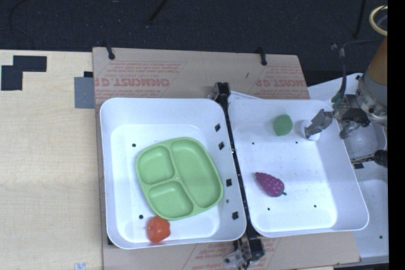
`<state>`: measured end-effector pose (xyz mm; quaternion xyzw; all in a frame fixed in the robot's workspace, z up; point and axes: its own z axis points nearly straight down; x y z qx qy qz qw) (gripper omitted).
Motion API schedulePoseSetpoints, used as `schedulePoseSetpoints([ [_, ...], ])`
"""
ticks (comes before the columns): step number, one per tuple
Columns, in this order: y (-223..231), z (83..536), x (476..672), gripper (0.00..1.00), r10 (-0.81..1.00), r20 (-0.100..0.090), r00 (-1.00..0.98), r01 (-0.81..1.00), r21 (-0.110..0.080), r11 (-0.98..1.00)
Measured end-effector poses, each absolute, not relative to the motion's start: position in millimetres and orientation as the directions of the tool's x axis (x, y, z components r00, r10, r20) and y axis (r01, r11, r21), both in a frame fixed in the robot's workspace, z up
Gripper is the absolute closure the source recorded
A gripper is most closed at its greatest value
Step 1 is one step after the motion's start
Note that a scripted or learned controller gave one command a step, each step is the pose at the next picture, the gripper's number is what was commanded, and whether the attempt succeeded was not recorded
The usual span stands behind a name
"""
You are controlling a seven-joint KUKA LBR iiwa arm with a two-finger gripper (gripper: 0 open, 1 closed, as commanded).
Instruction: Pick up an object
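— What lies nearest?
— An orange-red lump (pixel 158 229) in the left bin (pixel 120 117), touching the green divided plate (pixel 179 177). In the right bin (pixel 329 212), a purple berry cluster (pixel 270 184); farther back, a green ball (pixel 283 124).
— And the pincer?
— The pincer (pixel 330 123) hangs over the right bin's far right edge, fingers spread, nothing between them, beside the ball but apart.

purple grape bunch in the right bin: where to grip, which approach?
Judging by its pose, grip the purple grape bunch across its narrow middle, coming straight down. It lies flat and elongated on the right bin floor, apart from the green ball and walls, leaving finger room either side.
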<state>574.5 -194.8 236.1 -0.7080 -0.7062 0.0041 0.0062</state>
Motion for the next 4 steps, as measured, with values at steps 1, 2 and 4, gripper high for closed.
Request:
schedulePoseSetpoints([
  [1,-195,244,577.1,0.0,1.0,0.0,0.0,1.0,-0.001,0.0],
  [2,-187,198,576.1,0.0,1.0,0.002,0.0,1.0,-0.007,0.0],
  [4,-186,85,576.8,0.0,1.0,0.001,0.001,1.0,-0.003,-0.001],
])
